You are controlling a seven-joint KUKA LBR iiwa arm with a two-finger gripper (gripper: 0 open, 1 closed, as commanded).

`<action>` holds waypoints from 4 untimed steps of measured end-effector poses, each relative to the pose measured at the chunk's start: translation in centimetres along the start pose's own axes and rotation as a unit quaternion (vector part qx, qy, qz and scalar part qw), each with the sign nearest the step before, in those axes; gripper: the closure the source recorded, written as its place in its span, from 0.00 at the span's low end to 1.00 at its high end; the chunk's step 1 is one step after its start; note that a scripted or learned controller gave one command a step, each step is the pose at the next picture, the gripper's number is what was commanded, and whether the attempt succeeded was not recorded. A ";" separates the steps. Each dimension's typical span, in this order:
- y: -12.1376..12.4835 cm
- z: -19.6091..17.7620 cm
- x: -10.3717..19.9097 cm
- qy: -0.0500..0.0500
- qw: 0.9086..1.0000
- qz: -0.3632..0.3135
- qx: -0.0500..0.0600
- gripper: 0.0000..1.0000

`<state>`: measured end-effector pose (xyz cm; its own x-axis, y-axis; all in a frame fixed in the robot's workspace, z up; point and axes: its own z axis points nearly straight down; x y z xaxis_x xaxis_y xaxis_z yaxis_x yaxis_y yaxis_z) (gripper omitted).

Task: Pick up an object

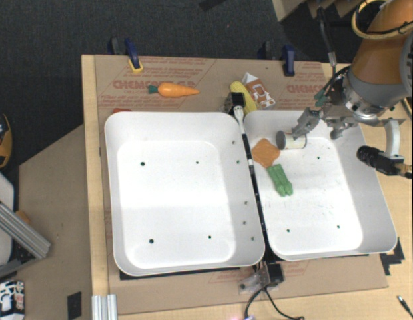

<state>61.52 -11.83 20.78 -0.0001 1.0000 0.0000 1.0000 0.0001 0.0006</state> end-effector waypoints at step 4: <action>5.3 -2.4 6.7 -0.001 1.000 0.000 -0.004 1.00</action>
